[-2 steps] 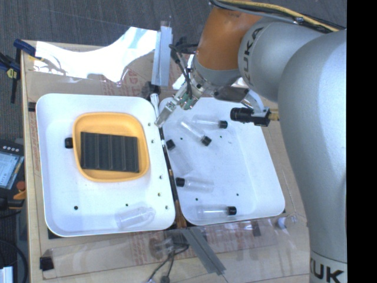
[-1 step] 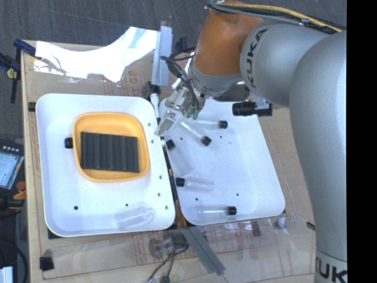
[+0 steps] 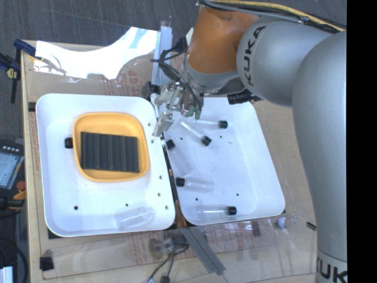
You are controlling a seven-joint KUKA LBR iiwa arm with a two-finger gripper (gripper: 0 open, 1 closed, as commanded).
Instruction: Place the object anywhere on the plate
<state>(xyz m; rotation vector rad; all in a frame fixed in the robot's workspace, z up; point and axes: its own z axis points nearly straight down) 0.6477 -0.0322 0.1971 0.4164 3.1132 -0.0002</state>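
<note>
The gripper (image 3: pixel 168 119) hung over the bins' seam, its grasp unreadable; it needed a vial (image 3: pixel 196 132) squarely seated before crossing to the plate (image 3: pixel 110 122).

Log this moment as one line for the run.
gripper over right bin's top-left corner | holding: unclear | plate in left bin | clear tubes in right bin

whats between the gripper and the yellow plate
In the camera view, bare white bin floor and the raised rims where the two bins meet separate the gripper from the plate.
</note>
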